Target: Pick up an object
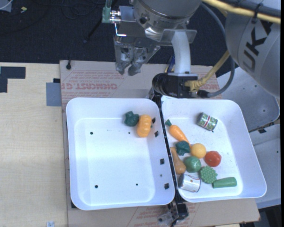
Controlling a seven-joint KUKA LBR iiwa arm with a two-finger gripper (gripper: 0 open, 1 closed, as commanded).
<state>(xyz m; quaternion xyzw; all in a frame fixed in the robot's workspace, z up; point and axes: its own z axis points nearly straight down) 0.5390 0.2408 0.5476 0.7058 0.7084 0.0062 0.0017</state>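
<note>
My claw point(132, 63) hung high above the desk point(23, 141), over the cardboard sheet point(92, 84) just behind the left bin point(78, 126). Its fingers sat pressed close together with nothing between them, though the tips blurred against the cardboard, so I say that with some doubt. Below the claw and a little toward the camera, inside the left bin near its back rim, lay a yellow-orange squash point(144, 125) touching a dark green vegetable point(130, 118). Off to the claw's right, in the right bin point(248, 131), lay a small striped can point(207, 121), an orange carrot point(178, 132), a yellow ball-like fruit point(198, 150), a red tomato point(212, 158), a green cucumber point(224, 182) and a silver can point(190, 183)
</note>
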